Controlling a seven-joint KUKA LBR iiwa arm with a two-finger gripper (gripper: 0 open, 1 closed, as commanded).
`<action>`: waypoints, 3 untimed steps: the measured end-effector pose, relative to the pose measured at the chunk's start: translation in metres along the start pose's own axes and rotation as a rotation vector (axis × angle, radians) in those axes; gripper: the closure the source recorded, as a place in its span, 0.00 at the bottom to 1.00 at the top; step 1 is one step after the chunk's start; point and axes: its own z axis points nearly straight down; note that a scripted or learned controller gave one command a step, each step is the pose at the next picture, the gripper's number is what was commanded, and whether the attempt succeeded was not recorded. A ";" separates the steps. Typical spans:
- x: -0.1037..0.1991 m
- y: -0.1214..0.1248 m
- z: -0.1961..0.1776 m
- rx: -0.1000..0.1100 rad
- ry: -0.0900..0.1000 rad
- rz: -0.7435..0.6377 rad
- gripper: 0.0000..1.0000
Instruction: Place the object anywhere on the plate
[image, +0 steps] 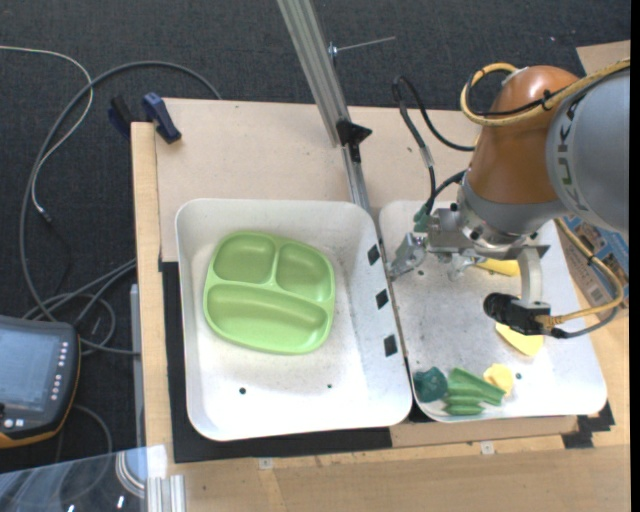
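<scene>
Green three-compartment plastic plate (268, 292) sits in the left shallow white bin (200, 400), toward that bin's upper middle, nothing on it; right shallow white bin (420, 325) holds the loose items; along its near edge a dark green lumpy toy piece (431, 383) at the near-left corner, a green pod-like toy vegetable (471, 390) just beside it, a small yellow piece (498, 377) touching or nearly touching the pod's right end; a larger pale yellow wedge (521, 342) further right, mid-bin; another yellow bit (497, 267) peeks out under the wrist near the far edge.

Grey KUKA arm with orange band (520, 120) reaches in from the right; its two-finger gripper (408, 256) hangs over the right bin's far-left corner, close to the wall shared with the left bin; cannot tell how wide it stands, and nothing is seen held in it; the task does not say which item is meant.

Step judged: pick phase, no object secured, placement not started; plate well apart from all candidates. Next move calls for settling on one item, likely the near-edge cluster or the wedge, lowering over it, closing, lifting clear of the dividing walls, carrying left over the plate; risk: clustered pieces near the bin wall may crowd the grasp.
</scene>
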 end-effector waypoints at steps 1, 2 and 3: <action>0.029 -0.072 0.012 -0.001 -0.002 0.006 0.00; 0.076 -0.088 0.011 -0.005 -0.001 0.002 0.00; 0.145 -0.084 0.106 0.002 -0.003 0.002 0.00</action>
